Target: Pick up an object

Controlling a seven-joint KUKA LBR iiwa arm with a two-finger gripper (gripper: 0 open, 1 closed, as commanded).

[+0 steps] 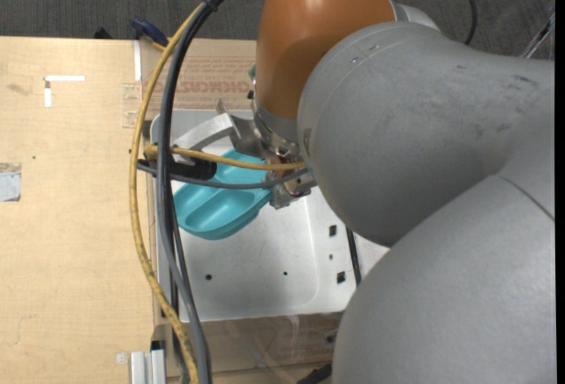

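Teal bowl [214,206] in white bin [265,285]

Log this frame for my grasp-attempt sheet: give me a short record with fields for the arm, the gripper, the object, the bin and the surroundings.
arm: grey arm with an orange band, covering most of the right and centre of the view
gripper: gripper low over the bin, by the scoop; grasp cannot be told
object: teal scoop, lying in the bin, partly under the wrist
bin: white bin, its floor showing small dark holes
cables: yellow and black cables looping down the bin's left side
surroundings: cardboard sheet left of the bin
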